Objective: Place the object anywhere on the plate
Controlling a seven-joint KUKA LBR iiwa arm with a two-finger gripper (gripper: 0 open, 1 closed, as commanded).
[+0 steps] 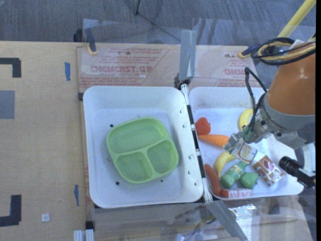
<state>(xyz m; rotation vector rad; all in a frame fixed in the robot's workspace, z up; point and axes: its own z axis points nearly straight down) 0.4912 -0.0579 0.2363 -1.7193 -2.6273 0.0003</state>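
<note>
Roughly, by size:
Arm [293,92]: reaches in from the right, over the right bin [220,102].
Left bin [100,185]: holds the green three-compartment plate [142,149], nothing on it.
Gripper [242,138]: low among the toys in the right bin; jaws' state cannot be told.
Toys: carrot [214,140], banana [223,161], green pepper [233,175], red piece [202,125], small carton [267,170], all in the right bin.

Loads of open room over the left white bin [95,134], just the green three-compartment plastic plate [142,149] sitting mid-bin. Right white bin [215,97] way tighter: orange carrot [214,139], yellow banana [224,161], green toy vegetables [236,176] and small printed carton [267,169] packed close together.
</note>
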